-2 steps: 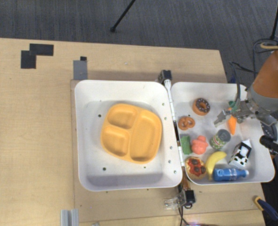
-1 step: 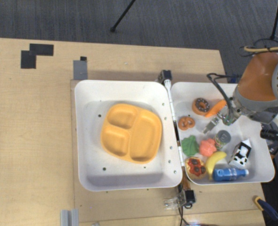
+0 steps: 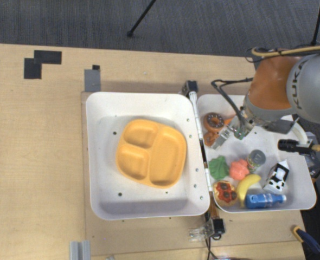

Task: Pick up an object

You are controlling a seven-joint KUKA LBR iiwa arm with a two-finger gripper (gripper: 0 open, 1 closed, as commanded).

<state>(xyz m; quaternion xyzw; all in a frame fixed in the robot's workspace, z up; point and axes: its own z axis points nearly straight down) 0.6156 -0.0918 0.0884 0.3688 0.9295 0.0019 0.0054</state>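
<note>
Arm (image 3: 290,88) comes in from the right, wrist over the upper part of the right bin (image 3: 306,202). Gripper (image 3: 223,137) sits low near that bin's left wall, just beside the orange patterned toy (image 3: 213,121) at the bin's upper left. Can't tell if the jaws are open, closed or gripping anything, too small and blurred.

Rest of the right bin: green leafy toy (image 3: 218,167), pink-red toy (image 3: 238,170), small grey can (image 3: 256,158), banana (image 3: 247,184), pizza-like toy (image 3: 224,192), blue bottle (image 3: 264,200) lying along the near wall, black-and-white toy (image 3: 278,177). All packed close, several touching.

Left bin (image 3: 103,199) holds a yellow divided plate (image 3: 151,151), roughly centred. Both bins side by side on the wooden worktop (image 3: 35,161)
</note>
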